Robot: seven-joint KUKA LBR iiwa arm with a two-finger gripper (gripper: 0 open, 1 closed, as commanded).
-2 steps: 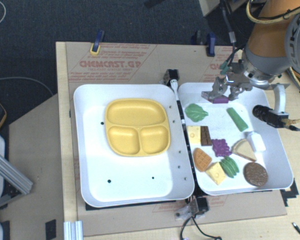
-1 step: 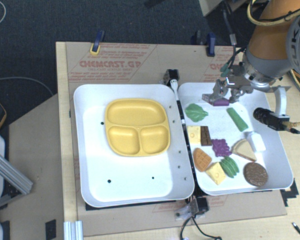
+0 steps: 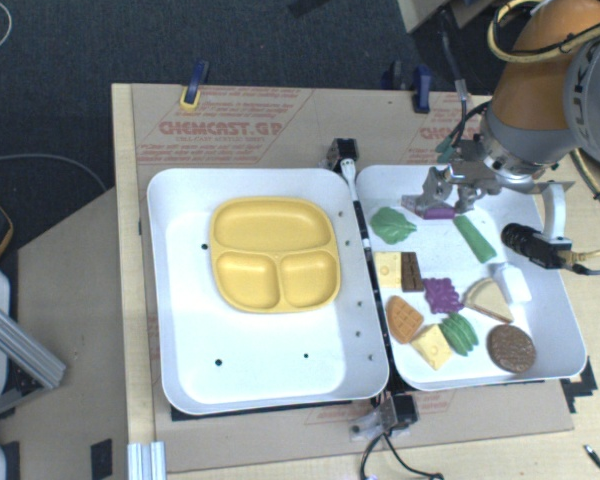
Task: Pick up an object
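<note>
Overhead, the grey arm with its orange band (image 3: 552, 43) reaches in from the right, and its gripper (image 3: 445, 196) hangs low over the far part of the right bin (image 3: 570, 318). Whether the fingers are spread or pressed together I cannot tell, since the wrist hides them from this angle. A small purple piece (image 3: 438, 212) lies right under the gripper, touching or nearly touching it, but the view does not show it between the fingers. Just beside it sit a green leaf-shaped piece (image 3: 392, 225) toward the bin divider and a long green piece (image 3: 474, 238) lying at a slant. Nearer the camera the right bin holds a pale yellow cracker (image 3: 387, 267) touching a dark brown bar (image 3: 411, 270), a bunch of purple grapes (image 3: 441, 294), a tan wedge (image 3: 490, 301), an orange waffle-like piece (image 3: 405, 319), a yellow cheese block (image 3: 432, 347), a ribbed green piece (image 3: 460, 333) and a round brown cookie (image 3: 510, 348). The left bin (image 3: 180, 348) holds a yellow divided plate (image 3: 275, 251) with three compartments, lying flat near its far end. Both bins rest side by side on the counter (image 3: 140, 148), touching along their inner edges.
</note>
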